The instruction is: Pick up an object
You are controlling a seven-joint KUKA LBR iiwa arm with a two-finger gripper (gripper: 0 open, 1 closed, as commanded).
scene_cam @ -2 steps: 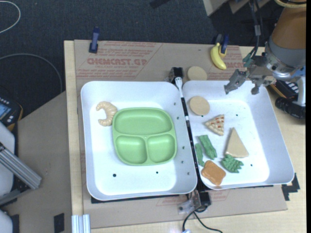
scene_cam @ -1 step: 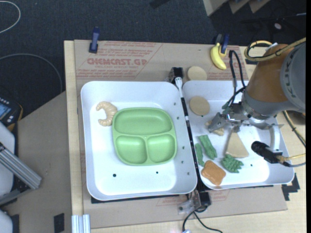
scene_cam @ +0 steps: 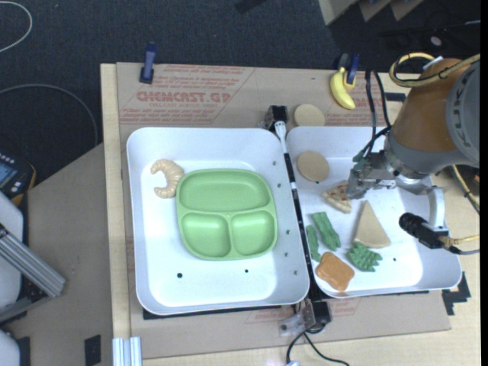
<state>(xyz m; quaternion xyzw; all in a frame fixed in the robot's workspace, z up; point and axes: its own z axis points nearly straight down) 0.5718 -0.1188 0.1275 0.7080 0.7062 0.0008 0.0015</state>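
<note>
Here, two white bins sit side by side on the bench: the left bin and the right bin. The left one holds one green divided plate with three compartments and one pale croissant just beside the plate's upper left corner. The right one holds seven pieces of toy food, counted: one round tan cracker, one pizza slice, one sandwich wedge, two green bean pods lying together, one leafy green piece and one orange-brown nugget at the near rim. Outside the bins lie one banana and one tan disc. The brown board beneath reads "CHEMCAST" in red print; the rest is too faint to read.

The gripper hangs low over the right bin, between the pizza slice and the wedge's tip, perhaps touching the slice. I cannot tell whether it is clenched or released.
</note>
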